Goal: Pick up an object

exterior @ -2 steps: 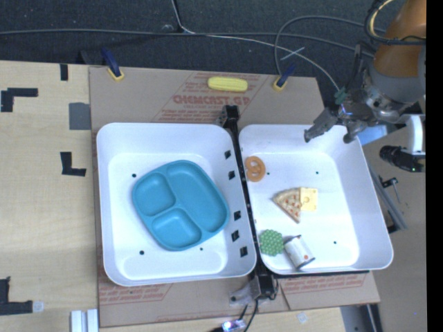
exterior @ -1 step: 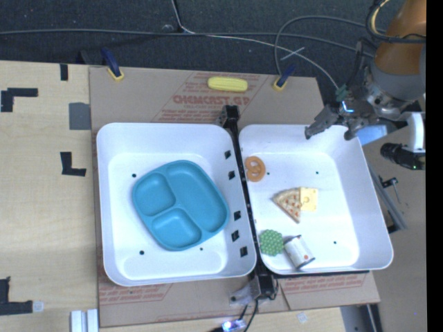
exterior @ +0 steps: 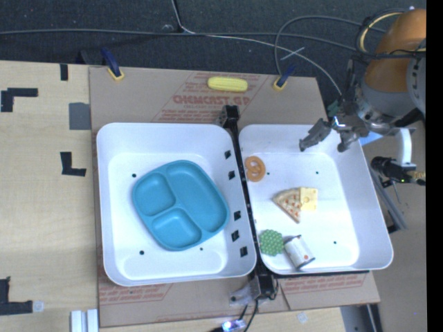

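A pale wooden bench (exterior: 41, 206) carries a brown cardboard sheet (exterior: 197, 95) with red print, held at its far edge by two blue-and-yellow clamps (exterior: 112, 66), one near each far corner. Black tape marks (exterior: 69, 164) lie on the bare wood to the left of the cardboard, and a grey patch (exterior: 79, 114) sits just beside the cardboard's left edge. Two white bins rest on the cardboard side by side, touching along a black-clipped seam: the left bin (exterior: 114, 185) and the right bin (exterior: 360, 213). A yellow banana-like toy (exterior: 227, 84) lies on the cardboard beyond the bins, between the clamps.
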Controlling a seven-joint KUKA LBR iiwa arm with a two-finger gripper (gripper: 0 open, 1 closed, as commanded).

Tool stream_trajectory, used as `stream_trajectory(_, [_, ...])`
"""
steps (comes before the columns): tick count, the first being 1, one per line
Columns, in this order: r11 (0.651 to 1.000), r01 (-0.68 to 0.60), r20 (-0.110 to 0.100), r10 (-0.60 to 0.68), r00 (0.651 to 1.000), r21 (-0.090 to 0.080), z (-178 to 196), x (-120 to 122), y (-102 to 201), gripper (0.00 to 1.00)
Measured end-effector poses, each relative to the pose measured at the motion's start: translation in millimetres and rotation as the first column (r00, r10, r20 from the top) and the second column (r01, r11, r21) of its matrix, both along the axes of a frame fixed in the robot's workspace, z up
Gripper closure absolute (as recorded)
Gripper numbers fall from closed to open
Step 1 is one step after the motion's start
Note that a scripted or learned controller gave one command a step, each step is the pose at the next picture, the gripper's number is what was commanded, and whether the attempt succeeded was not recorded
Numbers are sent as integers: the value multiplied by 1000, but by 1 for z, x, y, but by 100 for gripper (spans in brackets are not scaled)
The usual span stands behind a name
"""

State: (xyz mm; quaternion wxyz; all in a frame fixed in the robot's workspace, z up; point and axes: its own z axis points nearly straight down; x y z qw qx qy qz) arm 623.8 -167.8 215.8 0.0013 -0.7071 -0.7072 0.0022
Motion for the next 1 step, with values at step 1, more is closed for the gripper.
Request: stream_trajectory(1, [1000, -1, -3, 1, 1000, 1, -64, -6, 0, 0])
